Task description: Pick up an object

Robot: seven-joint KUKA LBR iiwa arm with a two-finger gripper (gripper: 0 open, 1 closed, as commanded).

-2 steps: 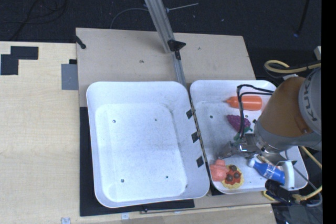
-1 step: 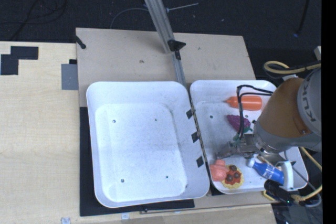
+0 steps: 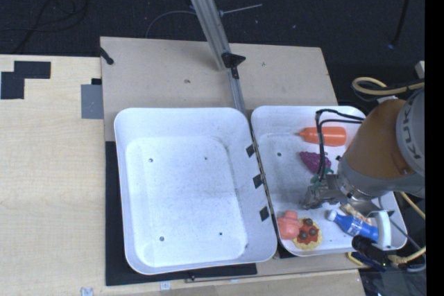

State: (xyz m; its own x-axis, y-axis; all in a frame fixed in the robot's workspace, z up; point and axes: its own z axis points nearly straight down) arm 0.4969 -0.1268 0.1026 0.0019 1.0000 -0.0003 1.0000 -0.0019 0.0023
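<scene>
Objects for picking all sat in the right bin [image 3: 277, 123], and we judged the nearest candidate to be the purple piece [image 3: 316, 161], lying just up-frame of the hand [image 3: 316, 197]. It looked like a small plastic toy, prob. light and stiff, w/ a lumpy outline; we'd take it across its narrow middle, since the bumps could let it slip sideways. Whether the hand was wide, narrow or holding anything we could not tell: it was dark, small, and partly under the wrist. Nothing showed between its tips that we could make out.

The hand sat low over the bin floor, approx. mid-bin, pointing down and toward the divider side. The arm [image 3: 378, 149] came in from the right, its orange band bulking over the bin's right half, w/ a black cable looping above it.

Around the hand: an orange carrot-like toy [image 3: 326, 136] further up-frame, near the bin's top wall; a pink-red toy [image 3: 289, 224] and a round yellow-and-red piece [image 3: 307, 235] touching each other at the bottom edge; a blue-and-white item [image 3: 361, 224] at the lower right, just beside the wrist. All seemed light plastic, rigid, somewhat slick.

The left bin [image 3: 132, 128] lay alongside, sharing the clipped divider. Both rested on the desk [image 3: 152, 73], w/ a metal rail [image 3: 208, 17] slanting above.
</scene>
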